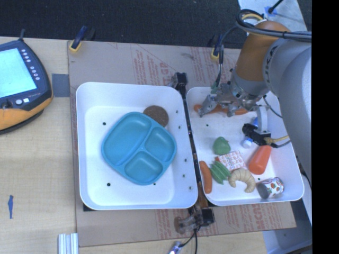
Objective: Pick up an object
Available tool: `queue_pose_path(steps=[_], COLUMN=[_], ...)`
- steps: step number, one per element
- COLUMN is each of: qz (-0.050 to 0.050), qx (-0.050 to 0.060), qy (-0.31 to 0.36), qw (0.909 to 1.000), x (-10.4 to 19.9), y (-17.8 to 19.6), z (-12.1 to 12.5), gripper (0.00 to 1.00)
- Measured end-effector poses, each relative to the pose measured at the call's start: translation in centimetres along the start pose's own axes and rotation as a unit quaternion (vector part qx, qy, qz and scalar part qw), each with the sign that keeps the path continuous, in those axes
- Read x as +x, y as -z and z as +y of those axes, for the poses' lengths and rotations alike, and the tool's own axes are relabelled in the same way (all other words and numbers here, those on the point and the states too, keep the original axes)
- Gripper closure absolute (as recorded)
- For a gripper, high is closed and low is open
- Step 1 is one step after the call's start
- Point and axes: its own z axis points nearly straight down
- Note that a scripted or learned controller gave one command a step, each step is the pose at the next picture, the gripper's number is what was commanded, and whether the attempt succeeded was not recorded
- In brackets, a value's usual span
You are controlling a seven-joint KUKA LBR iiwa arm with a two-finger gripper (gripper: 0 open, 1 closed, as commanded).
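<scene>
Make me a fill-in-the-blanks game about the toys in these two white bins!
1. The divided plate in the left bin is colored ____.
2. The brown cookie touches the ____.
3. The croissant lies in the ____ bin.
4. The gripper is above the ____ bin.

Answers: blue; plate; right; right

Wooden bench (37, 163), dark floor (132, 9)

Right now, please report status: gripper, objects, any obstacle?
Gripper low at far end of right bin, over an orange item; grip unconfirmed. Croissant, carrot, green toy lie loose nearer. Nothing blocking.
</scene>
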Motion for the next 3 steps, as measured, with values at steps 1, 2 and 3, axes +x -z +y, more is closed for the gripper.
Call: queue_pose_path(steps=[1, 2, 3], qz=[0.000, 0.000, 0.000], qx=[-0.002, -0.001, -0.001], qy=[-0.001, 0.000, 0.001], qw=[1.0000, 1.0000, 1.0000], x=[-0.1, -0.1, -0.1], y=[-1.0, 0.0, 0.0], z=[0.0, 0.0, 0.0], gripper=[0.00, 1.00, 0.00])
